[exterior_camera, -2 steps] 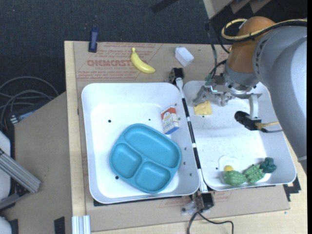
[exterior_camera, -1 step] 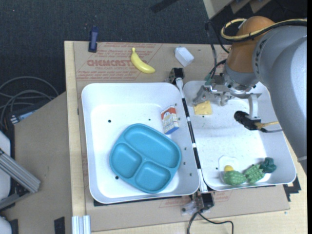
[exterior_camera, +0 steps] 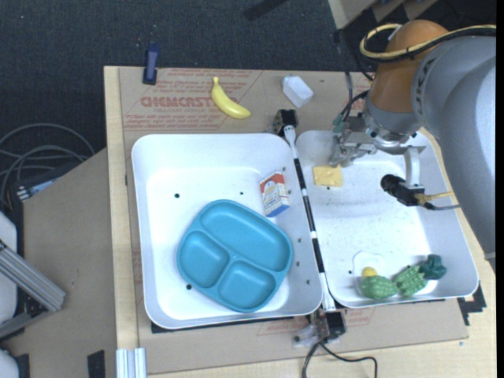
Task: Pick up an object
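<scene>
The gripper (exterior_camera: 344,153) hangs low in the right white bin (exterior_camera: 441,235), just above and right of the flat yellow square block (exterior_camera: 328,176) near its far-left corner; whether it is spread I cannot tell.

A dark blue-grey carpet (exterior_camera: 94,22) covers the floor around a pale wooden bench (exterior_camera: 87,235). A sheet of brown cardboard (exterior_camera: 181,101) with red print lies on the bench top. Grey cables (exterior_camera: 31,164) loop on the carpet at the left. A metal rail (exterior_camera: 31,278) sits at the lower left corner. Lighting is even.
</scene>
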{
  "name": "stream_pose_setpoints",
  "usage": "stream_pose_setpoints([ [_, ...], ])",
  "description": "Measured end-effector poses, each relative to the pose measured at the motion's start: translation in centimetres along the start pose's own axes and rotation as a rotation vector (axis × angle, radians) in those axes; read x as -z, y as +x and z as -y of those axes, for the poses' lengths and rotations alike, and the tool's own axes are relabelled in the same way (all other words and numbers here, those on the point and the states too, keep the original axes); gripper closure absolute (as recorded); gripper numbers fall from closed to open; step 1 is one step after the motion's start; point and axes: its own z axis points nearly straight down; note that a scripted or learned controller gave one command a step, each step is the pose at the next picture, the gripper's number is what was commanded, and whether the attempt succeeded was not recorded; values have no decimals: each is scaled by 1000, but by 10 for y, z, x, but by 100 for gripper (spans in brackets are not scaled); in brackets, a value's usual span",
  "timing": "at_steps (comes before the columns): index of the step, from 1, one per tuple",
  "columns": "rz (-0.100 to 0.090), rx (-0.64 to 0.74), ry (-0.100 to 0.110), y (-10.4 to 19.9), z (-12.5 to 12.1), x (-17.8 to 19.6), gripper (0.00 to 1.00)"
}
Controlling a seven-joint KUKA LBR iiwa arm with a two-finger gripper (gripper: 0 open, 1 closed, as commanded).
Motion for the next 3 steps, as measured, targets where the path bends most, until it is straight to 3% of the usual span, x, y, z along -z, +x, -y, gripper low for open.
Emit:
stream_pose_setpoints([
  [1, 0, 0, 2, 0, 1, -1, 0],
  [3, -1, -2, 6, -3, 2, -13, 0],
])
